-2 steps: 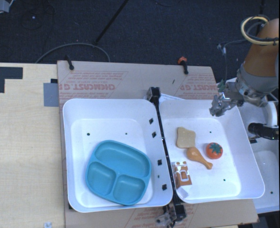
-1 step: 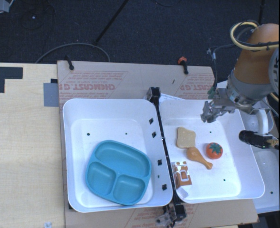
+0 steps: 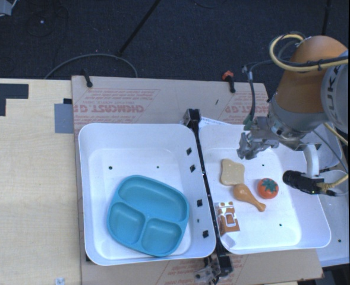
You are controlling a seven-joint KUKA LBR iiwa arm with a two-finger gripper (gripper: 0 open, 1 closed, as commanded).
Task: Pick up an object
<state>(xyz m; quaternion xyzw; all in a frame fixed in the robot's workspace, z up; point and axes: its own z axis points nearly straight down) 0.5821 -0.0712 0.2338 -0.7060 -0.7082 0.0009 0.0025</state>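
**Toast lies just below and left of the gripper in the right bin**

Toast (image 3: pixel 232 172), a pale slice of toy bread, rests flat on the floor of the right bin (image 3: pixel 308 233), near the divider between the two bins. The gripper (image 3: pixel 249 147) hangs over the upper part of that same bin, and the toast sits a little down-view and slightly left of it, near but not touching. Of all the objects here, it looks the closest to the gripper, so it is my guess for the likely target.

Just beside the toast, toward the lower right, lies a toy drumstick (image 3: pixel 249 196), its long axis slanting from upper left to lower right; its fat end seems to meet the toast's lower edge, though I cannot tell whether they truly touch. A small tomato (image 3: pixel 268 188) sits to the right of the drumstick, and a little brown-and-white box (image 3: pixel 227 217) lies further down by the divider. The left bin (image 3: pixel 97 159) carries a blue divided plate (image 3: pixel 148 214), well apart from the arm.

How wide the gripper stands I cannot tell; nothing appears held in it. A short move down-view and left, then a descent, would bring it over the toast. Being flat, the slice may be hard to catch at its edges.
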